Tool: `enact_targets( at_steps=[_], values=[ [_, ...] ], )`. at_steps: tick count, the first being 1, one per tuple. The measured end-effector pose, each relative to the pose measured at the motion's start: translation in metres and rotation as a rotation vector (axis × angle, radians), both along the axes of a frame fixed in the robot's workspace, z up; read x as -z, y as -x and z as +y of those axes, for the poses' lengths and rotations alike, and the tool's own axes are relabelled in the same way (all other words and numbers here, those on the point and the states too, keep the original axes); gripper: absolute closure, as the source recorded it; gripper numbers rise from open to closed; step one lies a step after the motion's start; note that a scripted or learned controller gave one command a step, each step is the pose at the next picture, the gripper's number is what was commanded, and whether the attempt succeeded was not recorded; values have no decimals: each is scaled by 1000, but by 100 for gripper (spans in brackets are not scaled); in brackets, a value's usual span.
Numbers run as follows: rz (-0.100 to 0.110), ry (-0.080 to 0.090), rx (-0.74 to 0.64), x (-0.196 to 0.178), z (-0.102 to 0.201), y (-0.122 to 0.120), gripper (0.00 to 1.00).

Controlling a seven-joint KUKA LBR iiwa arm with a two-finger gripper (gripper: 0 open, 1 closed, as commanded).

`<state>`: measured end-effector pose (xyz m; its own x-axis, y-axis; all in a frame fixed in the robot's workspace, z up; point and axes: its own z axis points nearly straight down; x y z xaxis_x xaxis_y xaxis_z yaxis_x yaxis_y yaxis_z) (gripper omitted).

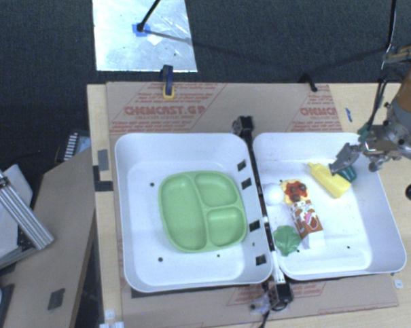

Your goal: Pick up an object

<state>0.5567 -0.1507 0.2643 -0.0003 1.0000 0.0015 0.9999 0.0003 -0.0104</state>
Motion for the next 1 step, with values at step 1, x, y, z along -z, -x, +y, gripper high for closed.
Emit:
enact_targets(
  at_steps=[1],
  values=[
    [-12, 2, -3, -7, 0, -2, 0]
  ],
)
